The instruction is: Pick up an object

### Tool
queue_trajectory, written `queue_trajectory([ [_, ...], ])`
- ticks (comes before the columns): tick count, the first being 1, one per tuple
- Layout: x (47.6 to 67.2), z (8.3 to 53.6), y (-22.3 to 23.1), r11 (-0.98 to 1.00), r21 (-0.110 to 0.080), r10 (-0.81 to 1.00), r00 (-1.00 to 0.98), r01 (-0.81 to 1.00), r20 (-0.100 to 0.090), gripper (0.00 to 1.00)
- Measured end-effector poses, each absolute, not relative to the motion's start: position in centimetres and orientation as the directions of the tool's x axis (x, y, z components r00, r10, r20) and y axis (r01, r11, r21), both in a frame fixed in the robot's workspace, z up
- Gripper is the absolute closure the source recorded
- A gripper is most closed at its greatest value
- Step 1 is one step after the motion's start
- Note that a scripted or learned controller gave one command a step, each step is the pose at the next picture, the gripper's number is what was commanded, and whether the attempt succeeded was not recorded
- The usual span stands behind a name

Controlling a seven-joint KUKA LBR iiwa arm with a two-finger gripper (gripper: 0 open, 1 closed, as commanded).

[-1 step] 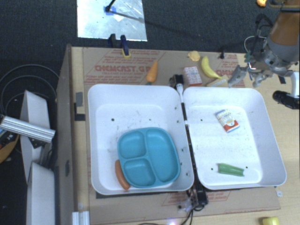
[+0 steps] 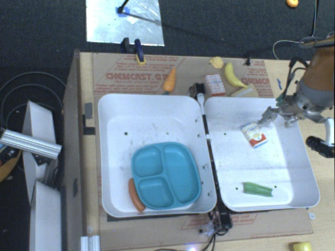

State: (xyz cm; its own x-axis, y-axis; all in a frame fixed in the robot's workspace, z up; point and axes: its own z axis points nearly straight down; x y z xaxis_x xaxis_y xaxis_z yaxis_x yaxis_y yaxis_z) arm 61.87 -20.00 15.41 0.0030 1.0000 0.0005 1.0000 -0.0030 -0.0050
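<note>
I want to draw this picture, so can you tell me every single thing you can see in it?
White bins: two, side by side on the bench.
Divided plate: one, blue, left bin.
Hot dog: one, orange-brown, left bin, beside the plate.
Small carton: one, white and red, right bin.
Green vegetable: one, right bin, near its front.
Carrot: one, orange, on the cardboard behind the left bin.
Banana: one, yellow, behind the right bin.
Small box: one, pinkish, next to the banana.
Foil sheet: one, silver, on the dark floor.
Arm: one, grey and orange, at the right.
Gripper: one, grey, over the right bin near the carton.
</note>
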Motion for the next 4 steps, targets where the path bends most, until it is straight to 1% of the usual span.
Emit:
queue_trajectory([
  [1,60.6,12.1,-17.5,0.004,0.0,1.0,-0.004,1.0,0.0,0.0],
  [2,60.8,13.3,-17.6,0.004,0.005,1.0,-0.004,1.0,-0.001,1.0],
  [3,57.2,15.7,-17.1,0.0,0.0,1.0,0.0,1.0,0.0,1.0],
  [4,57.4,13.3,-17.0,0.001,0.0,1.0,-0.001,1.0,-0.001,1.0],
])
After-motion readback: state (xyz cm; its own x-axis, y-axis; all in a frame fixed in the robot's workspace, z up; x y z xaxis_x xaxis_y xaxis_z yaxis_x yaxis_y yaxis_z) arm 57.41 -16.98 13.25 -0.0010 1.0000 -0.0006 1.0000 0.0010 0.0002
